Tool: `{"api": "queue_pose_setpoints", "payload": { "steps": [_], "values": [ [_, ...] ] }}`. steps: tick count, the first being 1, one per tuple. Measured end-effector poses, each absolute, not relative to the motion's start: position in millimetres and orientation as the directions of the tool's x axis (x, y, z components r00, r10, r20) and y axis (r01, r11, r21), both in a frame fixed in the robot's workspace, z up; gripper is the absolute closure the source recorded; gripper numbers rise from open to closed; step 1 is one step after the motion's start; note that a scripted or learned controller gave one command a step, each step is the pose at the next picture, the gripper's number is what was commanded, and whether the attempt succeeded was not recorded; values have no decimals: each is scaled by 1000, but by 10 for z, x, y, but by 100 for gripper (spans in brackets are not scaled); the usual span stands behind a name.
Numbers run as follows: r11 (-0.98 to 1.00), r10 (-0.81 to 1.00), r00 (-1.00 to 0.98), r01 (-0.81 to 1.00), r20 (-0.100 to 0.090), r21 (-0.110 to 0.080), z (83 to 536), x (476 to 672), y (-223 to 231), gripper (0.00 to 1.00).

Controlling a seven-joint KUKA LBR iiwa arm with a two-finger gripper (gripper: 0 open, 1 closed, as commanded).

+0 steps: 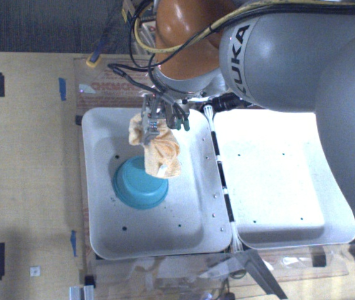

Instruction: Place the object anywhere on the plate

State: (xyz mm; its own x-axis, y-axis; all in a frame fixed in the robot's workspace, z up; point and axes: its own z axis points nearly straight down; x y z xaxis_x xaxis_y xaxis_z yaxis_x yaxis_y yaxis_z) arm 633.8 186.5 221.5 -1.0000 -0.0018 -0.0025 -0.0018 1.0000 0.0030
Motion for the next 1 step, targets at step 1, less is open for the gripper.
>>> {"api": "queue_pose_setpoints", "payload": {
  "steps": [1],
  "values": [
    [1000, -2, -1000, -2, -4, 3, 2222, 6340, 1864, 0]
  ]
}}
